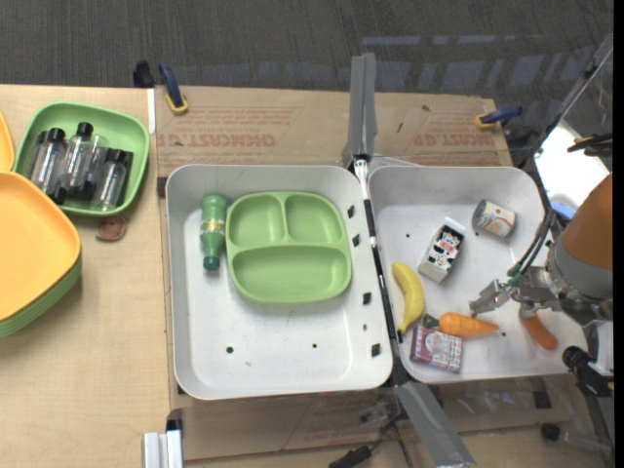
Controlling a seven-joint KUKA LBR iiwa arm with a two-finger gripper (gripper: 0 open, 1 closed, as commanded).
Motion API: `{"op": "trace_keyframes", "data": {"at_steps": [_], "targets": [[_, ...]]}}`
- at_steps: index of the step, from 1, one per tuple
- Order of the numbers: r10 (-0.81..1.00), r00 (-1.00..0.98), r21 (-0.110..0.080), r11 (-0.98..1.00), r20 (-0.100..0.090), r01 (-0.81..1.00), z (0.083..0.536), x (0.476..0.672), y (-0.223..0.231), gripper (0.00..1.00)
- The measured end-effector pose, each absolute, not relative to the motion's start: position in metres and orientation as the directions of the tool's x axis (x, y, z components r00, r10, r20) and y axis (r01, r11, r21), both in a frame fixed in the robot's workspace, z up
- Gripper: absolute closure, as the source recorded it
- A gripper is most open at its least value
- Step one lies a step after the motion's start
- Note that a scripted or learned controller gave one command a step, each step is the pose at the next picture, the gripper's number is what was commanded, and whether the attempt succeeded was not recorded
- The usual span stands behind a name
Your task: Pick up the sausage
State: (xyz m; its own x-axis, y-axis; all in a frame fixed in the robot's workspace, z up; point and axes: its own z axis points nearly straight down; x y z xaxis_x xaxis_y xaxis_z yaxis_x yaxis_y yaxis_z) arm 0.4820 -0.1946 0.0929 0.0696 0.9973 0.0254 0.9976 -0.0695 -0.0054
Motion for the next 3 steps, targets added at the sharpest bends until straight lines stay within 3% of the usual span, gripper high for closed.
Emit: {"op": "trace_keyframes", "data": {"at_steps": [1, 2, 3], "targets": [[0.941, 0.338, -0.005, -0.338, 0.000, 0.941, 0.090, 0.477, -0.105, 0.00], [0.940, 0.341, -0.007, -0.341, -0.001, 0.940, 0.098, 0.476, -0.106, 1.00], [1.000, 0.021, -0.004, -0.021, 0.001, 1.000, 0.091, 0.476, -0.143, 1.00]]}}
